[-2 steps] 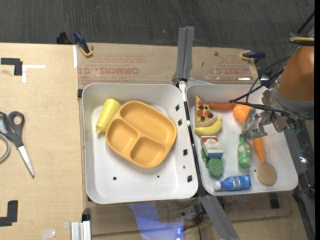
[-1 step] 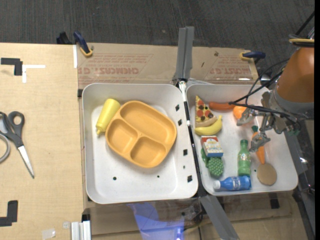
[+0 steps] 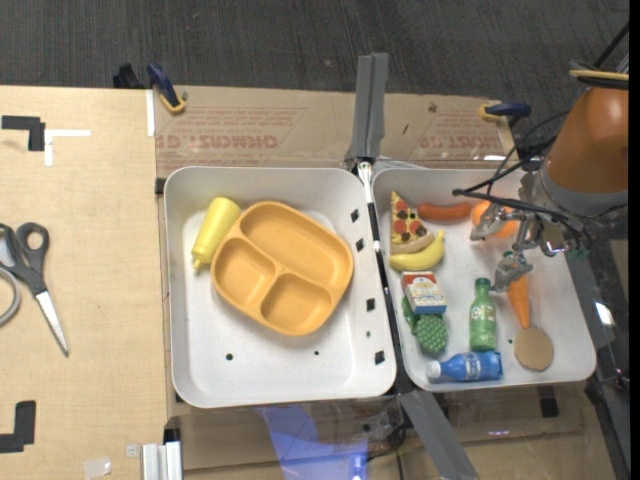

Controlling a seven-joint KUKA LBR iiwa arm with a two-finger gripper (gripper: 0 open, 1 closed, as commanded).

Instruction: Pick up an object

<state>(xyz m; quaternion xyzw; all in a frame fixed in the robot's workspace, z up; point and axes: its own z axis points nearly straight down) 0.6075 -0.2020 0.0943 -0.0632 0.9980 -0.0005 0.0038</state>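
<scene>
— What lay closest to the camera?
— A blue bottle [image 3: 466, 368], on its side at the front of the right bin [image 3: 580, 363], below and left of the tool [image 3: 512, 265].
— And the tool?
— It hung over that bin. A carrot [image 3: 520, 300] lay just beside it, a green bottle [image 3: 483, 315] a little to its left. I could not tell if it was apart or together.

Left white bin [image 3: 190, 368]: orange three-compartment plate [image 3: 277, 266], yellow plastic bottle [image 3: 213, 230] touching its left rim. Right white bin [image 3: 580, 358]: pizza slice [image 3: 407, 220], banana [image 3: 418, 254], green bottle [image 3: 483, 315], blue bottle [image 3: 467, 368]. Gripper [image 3: 512, 264] just above the carrot [image 3: 520, 299].
</scene>
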